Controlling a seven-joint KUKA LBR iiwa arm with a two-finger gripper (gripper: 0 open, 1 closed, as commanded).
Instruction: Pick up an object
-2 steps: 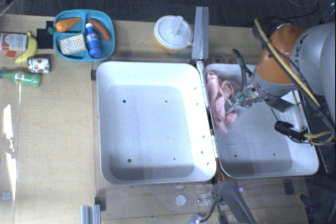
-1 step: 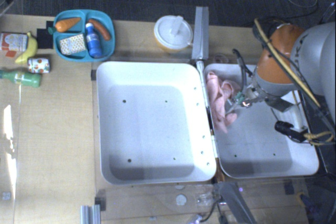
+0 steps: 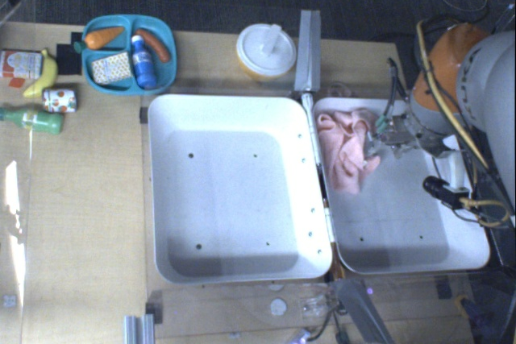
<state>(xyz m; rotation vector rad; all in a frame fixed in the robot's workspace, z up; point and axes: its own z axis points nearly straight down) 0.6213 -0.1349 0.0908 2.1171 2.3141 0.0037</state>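
A crumpled pink cloth lies in the right bin, against its left wall near the back. My gripper reaches in from the right and hangs low at the cloth's right edge, touching or just above its folds. The grey wrist and the orange band stand behind it at the bin's back right.
The large left bin lies beside the right one. Behind the bins are a white lidded cup and a blue tray of toy food. A banana, a can and a green bottle lie far left. Cables trail over the right bin's right side.
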